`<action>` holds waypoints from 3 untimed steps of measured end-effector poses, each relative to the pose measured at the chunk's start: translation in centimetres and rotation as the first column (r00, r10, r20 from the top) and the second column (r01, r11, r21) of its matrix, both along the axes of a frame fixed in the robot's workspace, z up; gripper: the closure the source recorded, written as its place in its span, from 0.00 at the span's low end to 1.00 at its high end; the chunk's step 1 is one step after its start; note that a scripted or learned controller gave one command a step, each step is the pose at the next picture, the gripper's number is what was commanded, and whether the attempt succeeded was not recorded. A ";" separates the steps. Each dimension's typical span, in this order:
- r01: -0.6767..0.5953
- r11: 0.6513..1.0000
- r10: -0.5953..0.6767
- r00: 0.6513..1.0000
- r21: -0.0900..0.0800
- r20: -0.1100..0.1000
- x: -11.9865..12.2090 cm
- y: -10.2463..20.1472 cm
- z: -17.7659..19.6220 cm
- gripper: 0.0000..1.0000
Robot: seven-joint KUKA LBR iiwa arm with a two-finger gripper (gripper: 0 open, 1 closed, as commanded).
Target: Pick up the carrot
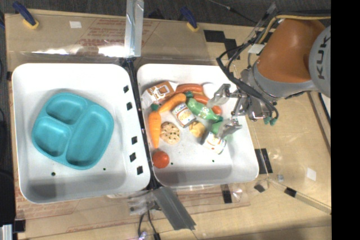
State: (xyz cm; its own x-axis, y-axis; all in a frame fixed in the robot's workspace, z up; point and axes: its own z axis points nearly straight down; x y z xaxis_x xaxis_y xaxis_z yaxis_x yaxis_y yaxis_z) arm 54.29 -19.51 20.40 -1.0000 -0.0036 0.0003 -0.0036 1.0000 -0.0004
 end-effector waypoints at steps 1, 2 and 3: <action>-0.012 1.000 0.012 1.000 0.002 -0.004 -5.4 2.4 -5.3 0.00; -0.083 0.997 0.083 0.997 0.002 -0.001 -6.2 5.5 -3.1 0.00; 0.188 0.982 -0.188 0.982 -0.001 0.005 -3.9 -1.6 2.6 0.00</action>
